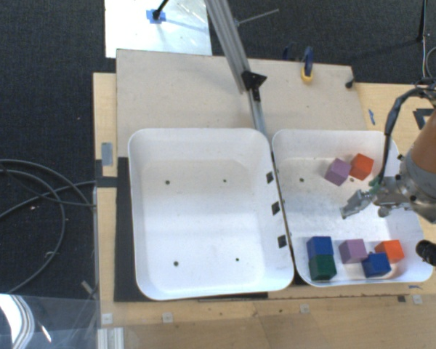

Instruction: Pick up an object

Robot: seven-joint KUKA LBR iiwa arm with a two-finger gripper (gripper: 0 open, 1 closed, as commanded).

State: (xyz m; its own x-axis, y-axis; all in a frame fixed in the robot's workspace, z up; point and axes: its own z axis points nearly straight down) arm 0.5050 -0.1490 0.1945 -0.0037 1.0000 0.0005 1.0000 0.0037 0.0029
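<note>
Floor: dark carpet around a wooden bench [203, 78], with black cables [29, 195] lying at the left.
Bins: 2 shallow white bins sit side by side; the left bin [203, 267] and the right bin [305, 166] touch along their inner rims.
My arm: I reach in from the right, with my orange band at the frame's edge.
My gripper [357, 203]: it hangs over the middle of the right bin, pointing left; I cannot tell how far apart my fingers are, and no block shows between them.
Far blocks: 1 purple block [338, 171] and 1 orange block [361, 166] touch near the bin's far side, just beyond my gripper.
Near blocks: along the near rim sit a blue block [320, 246], a green block [323, 267], a 2nd purple block [352, 251], a 2nd blue block [376, 265] and a 2nd orange block [392, 250].
</note>
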